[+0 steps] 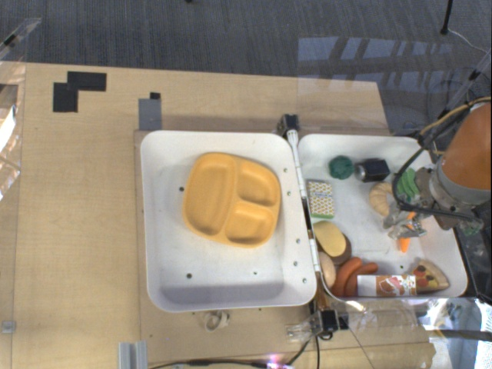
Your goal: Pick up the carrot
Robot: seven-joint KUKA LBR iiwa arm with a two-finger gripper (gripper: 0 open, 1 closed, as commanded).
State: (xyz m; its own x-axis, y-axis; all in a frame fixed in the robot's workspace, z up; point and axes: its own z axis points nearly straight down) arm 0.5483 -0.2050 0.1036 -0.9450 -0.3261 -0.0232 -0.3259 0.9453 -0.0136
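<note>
In the right bin (453, 244), near its far right side, the carrot (405, 244) shows as a small orange tip poking out just below the gripper (405, 225). Its upper part is hidden by the grey finger hardware, so its long axis seems to run roughly down the view, tip toward the near edge, though that is a judgement from the little that shows. The carrot sits directly under the fingertips and touching or nearly touching them; whether it is between them or simply beneath them cannot be told, nor can the spread of the fingers, which are blurred against the white floor.

The arm comes in from the right, its orange band (469, 156) above the wrist, the wrist pointing steeply down over the bin. Close by lie a beige bread-like piece (380, 198) just left of the gripper, a green leafy item (406, 181) beside the wrist, and a pizza slice (430, 277) nearer the front. The yellow divided tray (231, 198) rests well apart in the left bin (161, 229). The next move likely depends on a centred closure around the carrot's body.
</note>
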